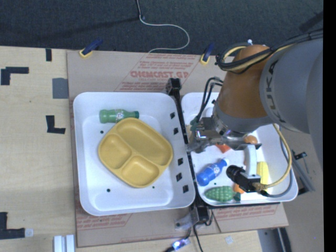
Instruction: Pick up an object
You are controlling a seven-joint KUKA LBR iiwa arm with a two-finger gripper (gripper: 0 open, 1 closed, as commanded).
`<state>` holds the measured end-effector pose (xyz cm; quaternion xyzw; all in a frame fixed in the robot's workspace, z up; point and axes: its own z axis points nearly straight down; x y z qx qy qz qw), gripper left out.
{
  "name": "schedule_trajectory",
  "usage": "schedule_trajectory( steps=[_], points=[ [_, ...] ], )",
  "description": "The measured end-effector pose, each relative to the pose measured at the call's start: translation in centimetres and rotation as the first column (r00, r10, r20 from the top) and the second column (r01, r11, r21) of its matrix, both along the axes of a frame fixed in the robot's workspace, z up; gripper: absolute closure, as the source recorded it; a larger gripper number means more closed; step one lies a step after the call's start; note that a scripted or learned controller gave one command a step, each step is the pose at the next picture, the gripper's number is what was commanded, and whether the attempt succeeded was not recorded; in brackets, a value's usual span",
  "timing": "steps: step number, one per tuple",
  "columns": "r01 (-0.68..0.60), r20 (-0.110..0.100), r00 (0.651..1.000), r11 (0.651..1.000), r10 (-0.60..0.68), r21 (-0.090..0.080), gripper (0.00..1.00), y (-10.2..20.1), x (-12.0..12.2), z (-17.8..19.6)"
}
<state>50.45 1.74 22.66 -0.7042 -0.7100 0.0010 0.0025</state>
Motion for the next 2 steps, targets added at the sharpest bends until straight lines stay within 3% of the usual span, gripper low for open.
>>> schedule_trajectory(
  steps=[1,2],
  points=[
    [0.004,0.000,1.000,1.000,-0.004,-0.002,1.00,1.9,0.2,0.6],
    [0.007,-0.002,1.000,1.000,-0.007,-0.004,1.00,1.4,-0.6,-0.7]
  ],
)
